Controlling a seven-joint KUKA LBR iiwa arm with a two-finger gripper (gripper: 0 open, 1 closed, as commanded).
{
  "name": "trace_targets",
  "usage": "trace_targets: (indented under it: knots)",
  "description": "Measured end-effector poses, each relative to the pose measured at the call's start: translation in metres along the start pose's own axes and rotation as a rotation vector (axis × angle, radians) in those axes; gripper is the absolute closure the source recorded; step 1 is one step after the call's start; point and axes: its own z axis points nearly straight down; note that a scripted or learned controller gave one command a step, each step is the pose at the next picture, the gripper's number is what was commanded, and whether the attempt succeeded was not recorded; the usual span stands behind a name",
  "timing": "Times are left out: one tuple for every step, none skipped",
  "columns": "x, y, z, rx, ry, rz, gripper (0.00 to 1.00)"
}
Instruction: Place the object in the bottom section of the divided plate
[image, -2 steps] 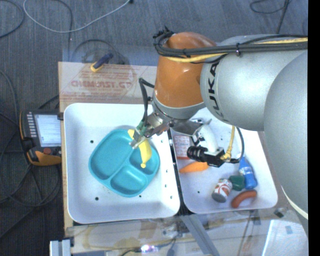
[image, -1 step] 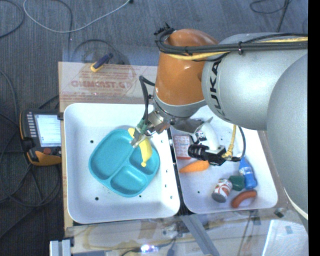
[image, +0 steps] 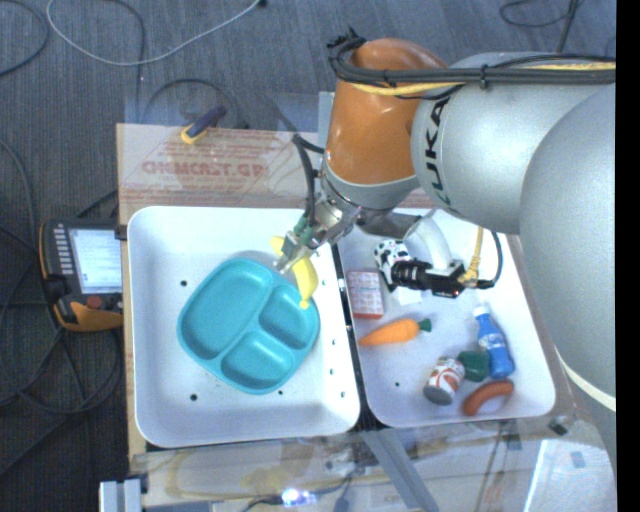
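A blue divided plate (image: 243, 325) lies in the left white bin (image: 160, 400). My gripper (image: 296, 250) hangs over the plate's upper right rim, reaching in from the big grey and orange arm above. A yellow banana-like object (image: 305, 280) sits between its fingers and hangs down over the plate's right section. The gripper is shut on this yellow object.
The right bin (image: 530, 400) holds a carrot (image: 392, 332), a small red and white packet (image: 365, 295), a can (image: 443, 380), a blue bottle (image: 494, 345), a red sausage (image: 487, 396) and a black and white item (image: 395, 258). A cardboard sheet (image: 200, 175) lies behind the left bin.
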Motion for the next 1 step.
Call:
trace_targets:
  knots:
    - [0.0209, -0.0061, -0.0027, 0.001, 0.001, -0.022, 1.0]
